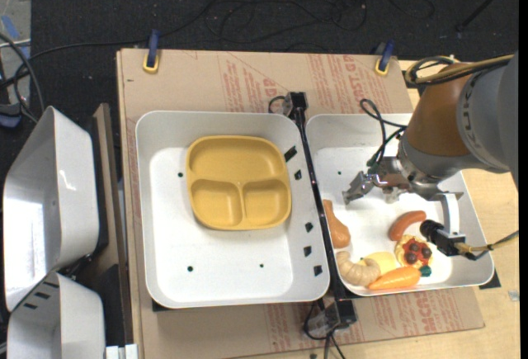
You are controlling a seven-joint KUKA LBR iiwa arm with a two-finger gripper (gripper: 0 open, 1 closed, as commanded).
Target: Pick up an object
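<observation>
My gripper (371, 188) hangs over the middle of the right bin (346, 143), open, with nothing between its fingers. Toy foods lie below and to the front of it. An orange drumstick-shaped piece (335, 224) rests by the bin's left wall. A red sausage (407, 224) lies to the right of that. At the front sit a pizza-like piece with dark toppings (414, 251), a yellow piece (379, 261), an orange carrot (396, 277) and a beige knobbly piece (356, 270). None of them touches the gripper.
The left bin (165, 266) holds a yellow divided plate (239, 181). A black divider with clips (312, 200) runs between the bins. The grey arm with its orange band (441, 122) reaches in over the right bin's back right corner.
</observation>
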